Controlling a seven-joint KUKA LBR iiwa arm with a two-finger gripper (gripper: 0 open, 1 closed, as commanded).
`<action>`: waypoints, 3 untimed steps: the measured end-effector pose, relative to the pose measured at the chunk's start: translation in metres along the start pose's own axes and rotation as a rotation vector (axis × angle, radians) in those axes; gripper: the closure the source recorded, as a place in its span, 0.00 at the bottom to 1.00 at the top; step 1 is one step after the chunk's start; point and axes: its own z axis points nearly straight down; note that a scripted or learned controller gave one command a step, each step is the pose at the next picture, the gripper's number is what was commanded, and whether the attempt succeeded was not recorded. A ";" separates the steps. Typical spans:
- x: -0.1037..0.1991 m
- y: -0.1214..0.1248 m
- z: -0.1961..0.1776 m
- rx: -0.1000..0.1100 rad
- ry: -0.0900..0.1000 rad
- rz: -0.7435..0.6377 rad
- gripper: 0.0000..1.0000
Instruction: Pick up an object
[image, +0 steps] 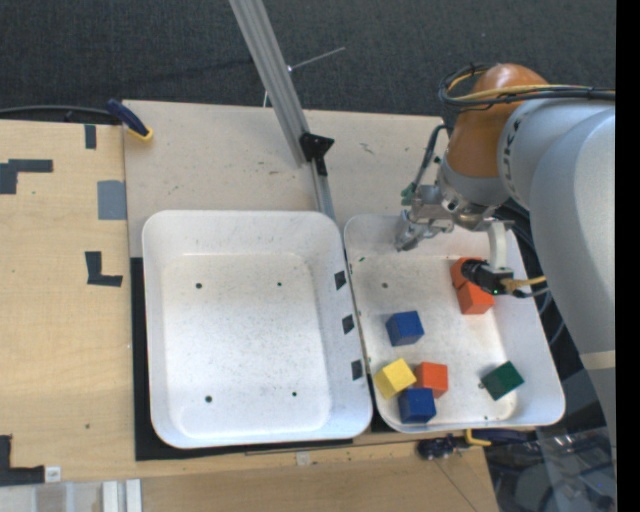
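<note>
The arm (540, 150) reaches in from the right, and its gripper (412, 236) points down over the far left corner of the right bin (452, 345), close to the rim it shares with the left bin (240, 215). The gripper's tip is small and grey against the white floor, so I cannot tell whether it is spread or pressed together. It seems to hang just above the floor, though the slanted view makes that hard to judge.

All the objects lie in the right bin. A tall orange block (473, 295) stands nearest the gripper, to its right and a little nearer the camera, by the bin's right wall. An upper blue cube (404, 327) sits alone near the middle of the bin, well apart from the gripper.

Along the near edge, three cubes cluster together. A yellow cube (396, 376) and a small orange cube (433, 377) sit side by side. A lower blue cube (417, 404) sits just in front of them and appears to touch both. A green cube (502, 380) sits apart from them in the near right corner
</note>
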 end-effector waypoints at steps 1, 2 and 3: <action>-0.007 0.000 -0.046 -0.006 0.000 0.001 1.00; -0.004 0.006 -0.109 -0.009 0.000 0.001 1.00; -0.003 0.007 -0.118 -0.003 0.001 0.002 1.00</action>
